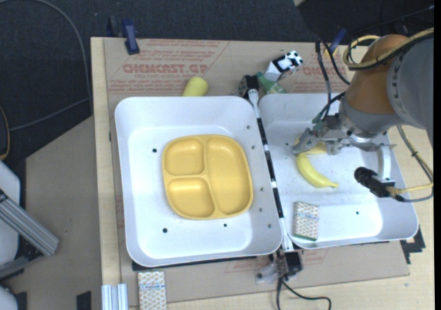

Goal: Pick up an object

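Yellow banana lies flat on the floor of the right bin, curved, its upper end pointing toward 12 o'clock and its lower tip toward 4 o'clock. My pincer sits low over the same bin, just above the banana's upper end, at 12 o'clock from the fruit. Whether my fingers are released or clenched I cannot tell: the metal parts blur together there, and I see nothing gripped between them. My arm, grey with an orange band, enters from 3 o'clock.

At 6 o'clock from the banana, a small patterned packet rests against the bin's near wall. The left bin holds a yellow divided plate at its centre, three compartments facing up. Outside the bins, on the cardboard at 12 o'clock from the plate, lies a small yellow object. A black-and-white item sits beyond the bins' shared corner.
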Controlling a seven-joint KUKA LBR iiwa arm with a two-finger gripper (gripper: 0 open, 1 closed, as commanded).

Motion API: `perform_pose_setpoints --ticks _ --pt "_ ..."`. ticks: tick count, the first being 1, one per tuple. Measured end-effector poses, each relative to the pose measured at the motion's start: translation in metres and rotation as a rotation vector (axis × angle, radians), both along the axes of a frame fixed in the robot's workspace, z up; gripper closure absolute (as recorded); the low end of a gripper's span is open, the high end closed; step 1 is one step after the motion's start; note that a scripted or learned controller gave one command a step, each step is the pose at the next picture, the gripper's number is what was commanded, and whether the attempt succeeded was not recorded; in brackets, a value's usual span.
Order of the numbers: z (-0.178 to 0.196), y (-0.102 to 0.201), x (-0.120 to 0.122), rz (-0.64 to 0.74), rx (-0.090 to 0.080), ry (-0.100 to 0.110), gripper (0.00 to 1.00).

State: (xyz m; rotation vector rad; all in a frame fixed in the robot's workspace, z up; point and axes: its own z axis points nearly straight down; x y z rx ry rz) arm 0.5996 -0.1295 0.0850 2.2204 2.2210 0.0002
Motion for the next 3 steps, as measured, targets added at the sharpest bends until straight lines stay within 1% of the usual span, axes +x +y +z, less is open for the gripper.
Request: perform_pose_setpoints --ticks 1,2,3 --pt "0.009 0.032 -0.041 0.000 0.002 0.003 0.00" --pt "0.018 0.032 -0.041 -0.001 0.002 0.002 1.00" --pt "0.118 0.089 -0.050 0.001 0.001 0.000 1.00"
